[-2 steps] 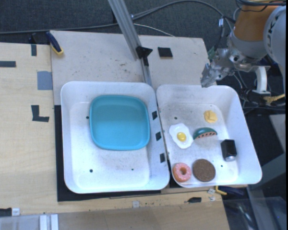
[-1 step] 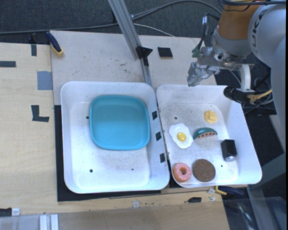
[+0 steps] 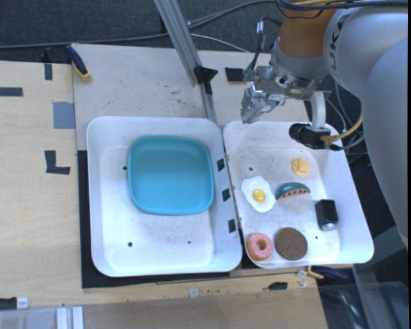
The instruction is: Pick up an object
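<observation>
1. Hovering well beyond the fried egg, over the far-left corner of the right bin, the gripper points down. Whether it is open or closed cannot be told.
2. Around the egg in that bin are:
   - a small yellow piece beyond it to the right;
   - a watermelon slice just beside it on the right;
   - a black block farther right;
   - a pink doughnut on its near side;
   - a brown disc near-right.
3. Nothing lies on the egg.
4. The egg lies flat, its long axis running far-left to near-right.
5. It is white with a round yellow yolk.
6. Left of the egg, the left bin holds a teal plate.
</observation>
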Available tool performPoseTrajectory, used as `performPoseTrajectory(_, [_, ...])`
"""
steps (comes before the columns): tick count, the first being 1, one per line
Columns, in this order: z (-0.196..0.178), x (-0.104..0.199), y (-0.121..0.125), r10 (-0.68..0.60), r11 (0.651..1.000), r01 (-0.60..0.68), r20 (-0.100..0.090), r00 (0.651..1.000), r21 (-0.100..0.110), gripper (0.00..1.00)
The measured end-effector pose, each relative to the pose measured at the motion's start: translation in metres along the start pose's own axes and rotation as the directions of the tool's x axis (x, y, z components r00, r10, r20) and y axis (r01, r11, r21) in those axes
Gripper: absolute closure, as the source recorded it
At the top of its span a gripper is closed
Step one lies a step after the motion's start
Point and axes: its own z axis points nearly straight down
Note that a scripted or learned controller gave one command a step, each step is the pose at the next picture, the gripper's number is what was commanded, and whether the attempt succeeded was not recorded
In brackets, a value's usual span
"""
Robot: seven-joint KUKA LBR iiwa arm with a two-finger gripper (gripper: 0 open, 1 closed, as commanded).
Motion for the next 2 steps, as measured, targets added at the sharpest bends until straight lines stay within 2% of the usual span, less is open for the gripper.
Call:
performPoseTrajectory(1, [0.015,0.050,0.013,0.001,1.000,-0.001,0.000,1.000,0.001,1.00])
performPoseTrajectory(2, [0.021,0.092,0.010,0.001,1.000,-0.001,0.001,1.000,0.001,1.00])
